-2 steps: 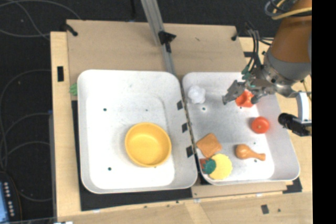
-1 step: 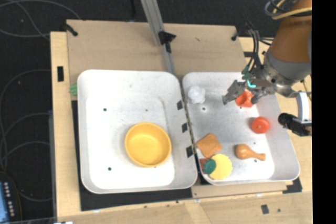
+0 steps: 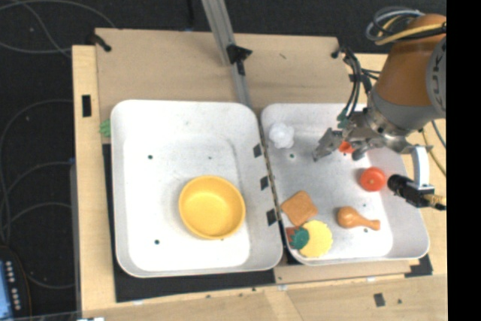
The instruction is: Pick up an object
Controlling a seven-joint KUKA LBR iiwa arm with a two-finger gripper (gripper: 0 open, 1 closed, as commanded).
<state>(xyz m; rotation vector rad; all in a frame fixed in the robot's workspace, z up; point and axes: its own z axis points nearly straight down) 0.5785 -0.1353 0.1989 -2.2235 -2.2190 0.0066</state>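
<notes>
My tan desk point(image 3: 165, 64), two shallow white bins side by side on it, left bin point(image 3: 135, 131), right bin point(image 3: 406, 237), edges touching mid-desk

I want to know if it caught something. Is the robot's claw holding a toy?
No. The gripper hovers over the right bin, nothing between its open fingers.

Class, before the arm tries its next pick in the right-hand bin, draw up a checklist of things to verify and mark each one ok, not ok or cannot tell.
1. Gripper over the right bin: ok.
2. Object held between fingers: cannot tell.
3. Red ball free of neighbours: ok.
4. Yellow bowl away in the left bin: ok.
5. Tan block free of neighbours: not ok, crowded by the yellow piece.
</notes>
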